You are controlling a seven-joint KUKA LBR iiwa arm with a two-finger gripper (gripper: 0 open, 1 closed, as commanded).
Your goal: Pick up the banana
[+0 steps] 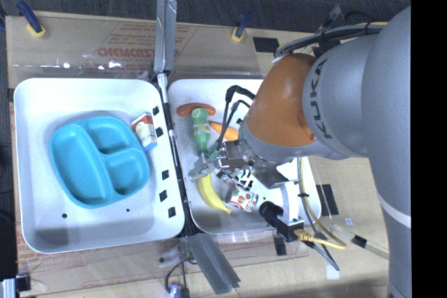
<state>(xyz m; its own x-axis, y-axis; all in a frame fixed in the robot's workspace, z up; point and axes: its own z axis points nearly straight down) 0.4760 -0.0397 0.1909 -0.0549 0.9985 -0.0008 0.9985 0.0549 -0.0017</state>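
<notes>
The yellow banana (211,194) lies curved near the front left of the right bin (183,91). My gripper (218,167) hangs over that bin from the grey arm with the orange band (279,108). It is just above the banana's far end and very close to it. The wrist hides much of the bin's middle and right. Nothing in the view shows the banana lifted off the bin floor.
A green bottle (201,133), a brown sausage-like item (195,109) and an orange piece (225,128) lie behind the gripper. A patterned can (244,201) sits right of the banana. The left bin (35,150) holds a blue divided tray (98,160) and a small bottle (145,130).
</notes>
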